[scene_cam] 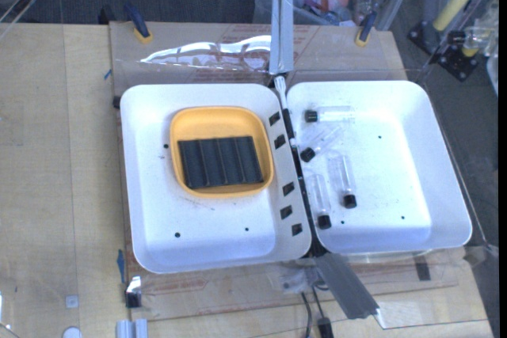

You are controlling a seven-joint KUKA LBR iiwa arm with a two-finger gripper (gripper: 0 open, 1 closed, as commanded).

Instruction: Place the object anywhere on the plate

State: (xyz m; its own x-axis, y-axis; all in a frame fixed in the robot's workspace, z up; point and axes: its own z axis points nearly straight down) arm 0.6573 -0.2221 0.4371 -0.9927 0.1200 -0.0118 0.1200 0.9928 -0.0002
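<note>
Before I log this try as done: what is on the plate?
A dark ribbed block lies flat on the yellow plate in the left bin, covering most of its floor. The plate surface beneath it is hidden. The clear vials lie in the right bin.

Wooden bench [55,170], left white bin [146,194], right white bin [420,170] side by side

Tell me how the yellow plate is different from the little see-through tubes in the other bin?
The yellow plate is one big, solid-coloured thing, while the clear tubes are several small, see-through ones with black caps. The plate lies in the left bin with a dark ridged block on it; the tubes lie scattered in the right bin. Both rest flat in white bins.
</note>
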